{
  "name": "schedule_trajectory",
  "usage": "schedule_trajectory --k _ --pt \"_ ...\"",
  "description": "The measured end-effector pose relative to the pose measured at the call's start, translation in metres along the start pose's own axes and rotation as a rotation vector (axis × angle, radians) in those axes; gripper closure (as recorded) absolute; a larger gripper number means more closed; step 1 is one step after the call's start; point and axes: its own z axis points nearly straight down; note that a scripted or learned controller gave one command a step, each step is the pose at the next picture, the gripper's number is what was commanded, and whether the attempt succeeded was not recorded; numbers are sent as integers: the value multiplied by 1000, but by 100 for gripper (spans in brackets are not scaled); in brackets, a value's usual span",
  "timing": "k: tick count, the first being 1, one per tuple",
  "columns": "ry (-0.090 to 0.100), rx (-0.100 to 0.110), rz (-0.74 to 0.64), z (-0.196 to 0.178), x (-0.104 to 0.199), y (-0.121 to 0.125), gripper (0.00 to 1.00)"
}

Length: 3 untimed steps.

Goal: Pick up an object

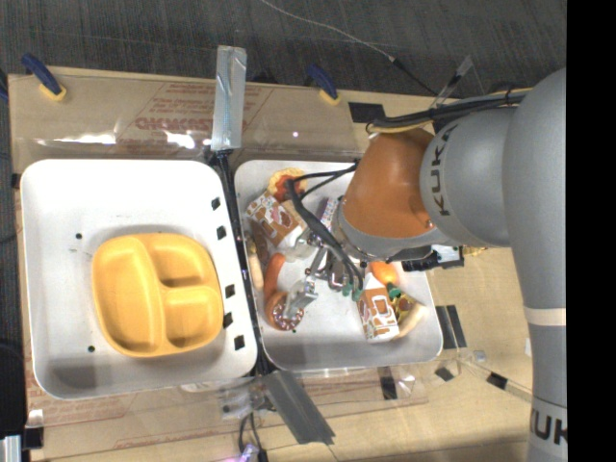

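My gripper hangs low inside the right bin, under the orange wrist band. It sits just right of a red sausage-like toy and above a brown donut, close to both. A brown snack packet lies toward the bin's back left. An orange-and-white piece rests in the back corner. A small brown-and-white carton and an orange carrot-like toy lie to the gripper's right. The arm hides the middle of the bin.
The left bin holds a yellow divided tray. A black ridge separates the two bins. Cables trail from the wrist over the right bin. Blue clamps grip the bench's far edge.
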Motion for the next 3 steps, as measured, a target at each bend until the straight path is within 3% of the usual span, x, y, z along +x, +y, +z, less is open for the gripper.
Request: schedule_trajectory --k 1,2,3 --pt "-1 -1 -9 -11 -1 3 100" --pt "-5 4 -20 -128 -28 27 100" --pt "4 5 -20 -124 -26 26 0"
